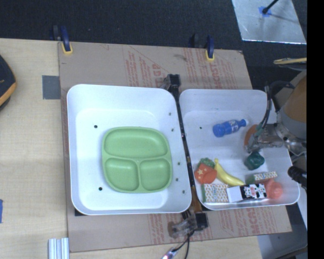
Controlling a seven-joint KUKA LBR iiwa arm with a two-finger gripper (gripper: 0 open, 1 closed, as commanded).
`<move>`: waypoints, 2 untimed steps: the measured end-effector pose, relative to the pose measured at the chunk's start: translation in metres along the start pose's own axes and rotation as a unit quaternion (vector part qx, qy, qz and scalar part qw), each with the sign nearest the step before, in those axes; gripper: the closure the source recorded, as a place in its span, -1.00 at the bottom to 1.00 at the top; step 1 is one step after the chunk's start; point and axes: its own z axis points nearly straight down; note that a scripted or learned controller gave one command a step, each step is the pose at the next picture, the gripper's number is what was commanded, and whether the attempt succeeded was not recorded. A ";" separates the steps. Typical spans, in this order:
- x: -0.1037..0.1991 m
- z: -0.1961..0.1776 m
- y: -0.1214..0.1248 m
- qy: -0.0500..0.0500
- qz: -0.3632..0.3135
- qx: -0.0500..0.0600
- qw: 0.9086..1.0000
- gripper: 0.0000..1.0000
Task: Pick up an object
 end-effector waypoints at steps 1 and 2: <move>0.000 0.000 0.000 0.000 0.000 0.000 1.000 -1.00; 0.051 0.011 -0.008 0.000 0.001 0.000 1.000 -1.00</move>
